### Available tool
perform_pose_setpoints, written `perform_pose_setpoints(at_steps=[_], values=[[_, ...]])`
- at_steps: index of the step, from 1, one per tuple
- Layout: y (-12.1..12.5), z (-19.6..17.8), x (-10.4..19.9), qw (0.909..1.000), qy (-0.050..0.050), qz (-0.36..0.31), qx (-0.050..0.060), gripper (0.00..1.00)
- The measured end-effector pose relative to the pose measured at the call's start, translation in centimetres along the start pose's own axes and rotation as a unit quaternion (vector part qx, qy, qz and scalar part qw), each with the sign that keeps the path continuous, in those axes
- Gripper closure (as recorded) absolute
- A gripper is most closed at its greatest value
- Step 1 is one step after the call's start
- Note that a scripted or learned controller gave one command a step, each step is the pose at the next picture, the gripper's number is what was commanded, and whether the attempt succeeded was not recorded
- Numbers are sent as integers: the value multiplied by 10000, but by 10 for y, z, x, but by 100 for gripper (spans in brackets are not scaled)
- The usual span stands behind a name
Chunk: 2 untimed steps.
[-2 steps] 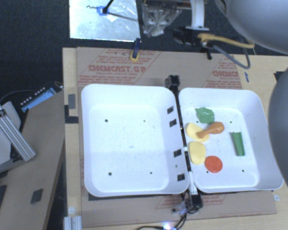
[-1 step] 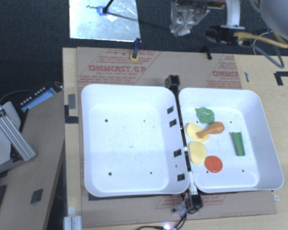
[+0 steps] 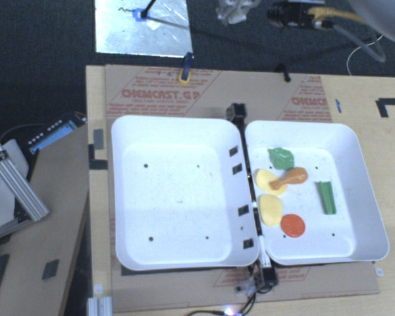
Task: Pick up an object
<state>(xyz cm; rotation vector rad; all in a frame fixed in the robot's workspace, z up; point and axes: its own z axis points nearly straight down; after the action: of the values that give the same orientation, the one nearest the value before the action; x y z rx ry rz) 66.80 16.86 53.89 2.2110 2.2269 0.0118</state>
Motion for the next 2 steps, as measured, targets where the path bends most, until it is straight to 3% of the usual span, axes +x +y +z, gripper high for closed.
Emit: perform_pose_setpoints(at_steps=[1,2], values=[[0,3,-2,10000,-11,16,27,0],[0,-8,-2,10000,-8,-4,12,100]])
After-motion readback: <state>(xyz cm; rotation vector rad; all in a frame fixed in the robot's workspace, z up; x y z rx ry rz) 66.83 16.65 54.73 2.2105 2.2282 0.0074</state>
